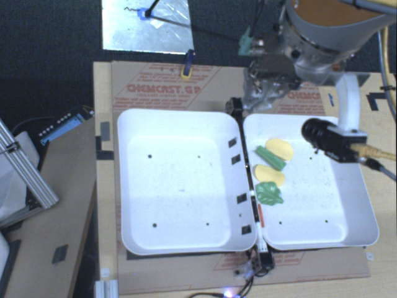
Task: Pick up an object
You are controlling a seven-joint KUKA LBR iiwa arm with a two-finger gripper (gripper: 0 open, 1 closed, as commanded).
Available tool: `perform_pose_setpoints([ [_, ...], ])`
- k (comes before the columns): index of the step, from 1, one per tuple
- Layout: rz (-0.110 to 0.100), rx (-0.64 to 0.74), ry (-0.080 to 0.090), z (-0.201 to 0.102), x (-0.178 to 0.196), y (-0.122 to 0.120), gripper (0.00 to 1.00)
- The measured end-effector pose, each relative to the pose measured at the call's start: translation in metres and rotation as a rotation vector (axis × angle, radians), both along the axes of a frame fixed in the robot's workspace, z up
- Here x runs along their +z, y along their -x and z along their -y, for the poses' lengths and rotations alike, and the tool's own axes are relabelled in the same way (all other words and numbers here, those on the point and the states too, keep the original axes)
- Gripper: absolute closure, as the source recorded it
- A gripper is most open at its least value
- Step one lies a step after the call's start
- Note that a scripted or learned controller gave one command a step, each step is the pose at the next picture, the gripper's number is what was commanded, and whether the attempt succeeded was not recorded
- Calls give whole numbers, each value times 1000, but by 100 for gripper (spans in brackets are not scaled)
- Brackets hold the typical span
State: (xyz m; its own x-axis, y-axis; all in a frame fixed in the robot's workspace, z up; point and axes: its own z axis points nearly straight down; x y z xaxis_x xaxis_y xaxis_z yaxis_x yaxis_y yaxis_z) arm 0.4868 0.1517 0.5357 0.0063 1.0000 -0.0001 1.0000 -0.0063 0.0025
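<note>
Yellow and green pieces (271, 169) cluster in the right bin (322, 228); the gripper (263, 95), grip unreadable, should descend over one edge piece.

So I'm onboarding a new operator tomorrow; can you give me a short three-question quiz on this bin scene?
1. True or false: the green and yellow pieces lie in the left bin.
2. How many yellow pieces are there?
3. The tool sits: A) over the far edge of the bins, B) among the pieces, C) over the left bin's near corner.

Key:
1. False; they lie in the right bin, not the left bin.
2. Two: yellow piece, second yellow piece.
3. A; tool.
</note>
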Motion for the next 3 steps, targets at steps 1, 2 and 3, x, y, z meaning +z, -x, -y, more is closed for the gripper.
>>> perform_pose_setpoints([
  [1,0,1,1,67,0,0,100],
  [2,0,2,2,114,-6,-73,100],
  [3,1,-4,3,224,0,-37,100],
])
